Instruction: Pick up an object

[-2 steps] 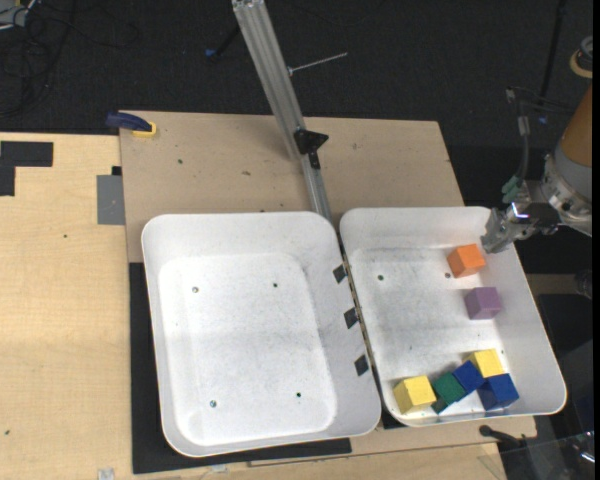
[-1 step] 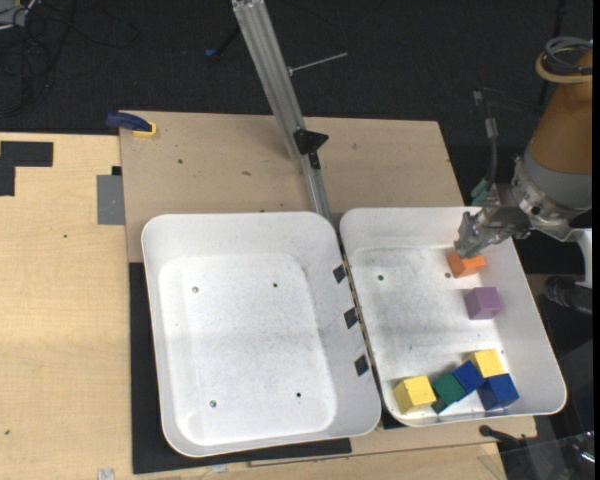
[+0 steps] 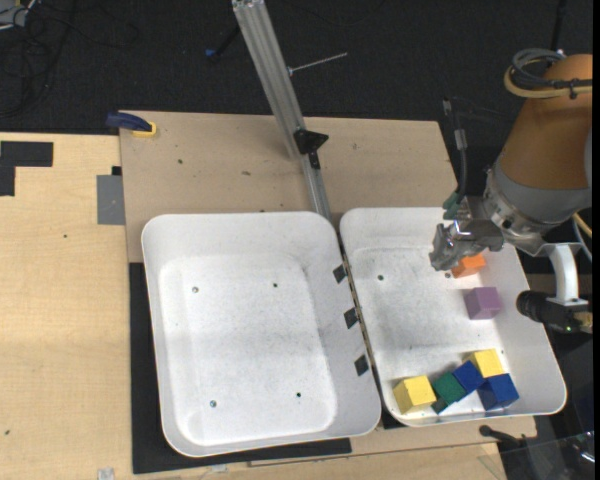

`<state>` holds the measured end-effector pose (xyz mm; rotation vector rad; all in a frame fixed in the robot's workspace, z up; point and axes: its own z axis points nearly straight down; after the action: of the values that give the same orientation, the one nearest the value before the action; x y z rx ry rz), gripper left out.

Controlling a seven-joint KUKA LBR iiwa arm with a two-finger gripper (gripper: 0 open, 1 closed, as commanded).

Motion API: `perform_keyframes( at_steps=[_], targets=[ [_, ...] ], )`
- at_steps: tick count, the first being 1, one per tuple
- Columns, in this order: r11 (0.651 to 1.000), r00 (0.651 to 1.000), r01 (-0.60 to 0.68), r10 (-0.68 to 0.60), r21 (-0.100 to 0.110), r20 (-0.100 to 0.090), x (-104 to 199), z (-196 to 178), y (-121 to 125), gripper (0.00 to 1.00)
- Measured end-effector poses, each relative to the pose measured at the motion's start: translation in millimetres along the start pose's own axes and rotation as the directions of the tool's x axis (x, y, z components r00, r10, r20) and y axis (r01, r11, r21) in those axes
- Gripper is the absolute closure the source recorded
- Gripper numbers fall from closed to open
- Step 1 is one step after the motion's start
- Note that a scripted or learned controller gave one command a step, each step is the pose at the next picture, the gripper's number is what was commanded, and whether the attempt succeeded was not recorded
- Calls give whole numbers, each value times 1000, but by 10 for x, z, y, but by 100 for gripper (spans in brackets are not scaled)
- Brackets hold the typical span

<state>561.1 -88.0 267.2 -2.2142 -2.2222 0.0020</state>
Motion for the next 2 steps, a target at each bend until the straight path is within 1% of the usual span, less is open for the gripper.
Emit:
perform_keyframes(
  at_steps=[1, 2],
  targets=[
    [1000, 1000, 0, 0, 1, 0, 409, 45, -106, 100],
    [1000, 1000, 0, 0, 1, 0, 881, 210, -153, 100]
  ],
)
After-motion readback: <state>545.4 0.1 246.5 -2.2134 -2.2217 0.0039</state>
